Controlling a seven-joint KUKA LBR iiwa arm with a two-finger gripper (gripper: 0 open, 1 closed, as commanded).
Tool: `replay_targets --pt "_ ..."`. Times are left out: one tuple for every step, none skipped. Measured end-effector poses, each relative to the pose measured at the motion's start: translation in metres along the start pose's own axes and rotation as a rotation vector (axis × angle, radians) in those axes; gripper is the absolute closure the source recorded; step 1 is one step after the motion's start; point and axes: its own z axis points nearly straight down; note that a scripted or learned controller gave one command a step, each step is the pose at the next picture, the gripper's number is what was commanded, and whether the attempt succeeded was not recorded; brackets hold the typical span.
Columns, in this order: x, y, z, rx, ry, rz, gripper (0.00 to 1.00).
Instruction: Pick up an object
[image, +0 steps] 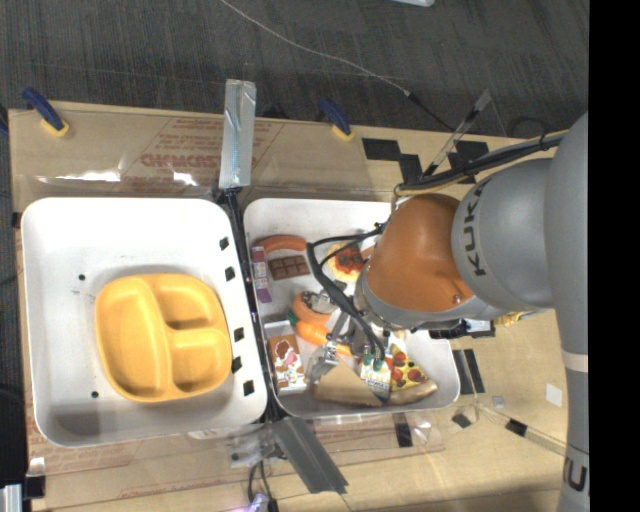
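Note:
The right bin (300, 212) holds several toy foods. A sausage (281, 243) and a chocolate bar (291, 267) lie at its far left, with a purple packet (260, 277) along the left wall. An orange carrot (311, 330) sits mid-bin, a small printed box (286, 364) near the front left, and a pizza slice (395, 383) at the front. My gripper (337, 350) hangs low over the bin's middle, between the carrot and the pizza slice, close above them. The orange wrist band (420, 262) hides the bin's right half.
The left bin (60, 230) holds a yellow divided tray (160, 333). A black divider with clips (240, 300) runs between the bins. Cables (450, 150) trail behind the arm. Blue clamps (45, 110) hold the cardboard base at the back.

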Motion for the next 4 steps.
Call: replay_targets --pt "0.002 -0.002 0.003 0.005 0.008 0.053 0.0" --pt "0.006 -0.004 0.004 0.007 0.012 0.068 0.0" --pt "-0.008 0.002 0.008 0.012 0.029 0.079 0.0" --pt "-0.031 0.005 0.013 0.011 0.041 0.138 0.0"
